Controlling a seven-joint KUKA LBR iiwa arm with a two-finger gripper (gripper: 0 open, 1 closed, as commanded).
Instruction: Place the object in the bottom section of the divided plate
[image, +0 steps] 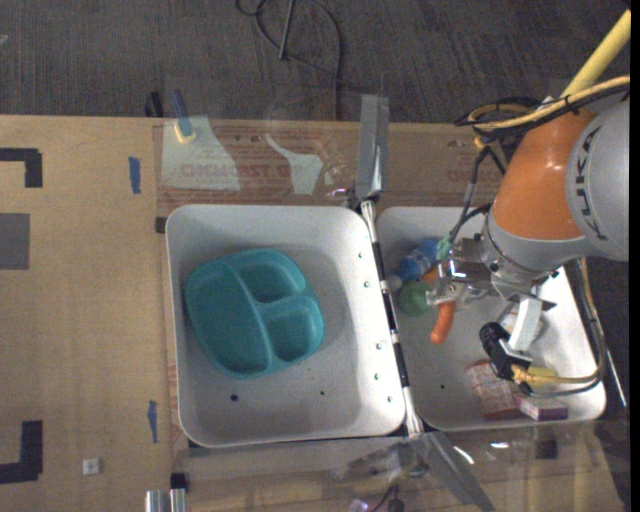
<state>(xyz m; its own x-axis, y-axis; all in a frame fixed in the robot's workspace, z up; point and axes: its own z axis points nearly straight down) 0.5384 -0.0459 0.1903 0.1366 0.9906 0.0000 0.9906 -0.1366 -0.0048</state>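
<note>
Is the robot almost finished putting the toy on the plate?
Not yet. The teal divided plate in the left bin has nothing on it. The end effector is over the right bin, by the orange carrot. Picking up, carrying and placing all remain.

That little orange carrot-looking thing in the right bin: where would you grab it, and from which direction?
I'd grip the orange carrot-shaped piece across its middle, coming straight down from above. It lies flat and slim, running roughly up-down in the view, so fingers closing on its long sides should fit. The green object sits close at its upper left, so lower on the body looks safer.
</note>
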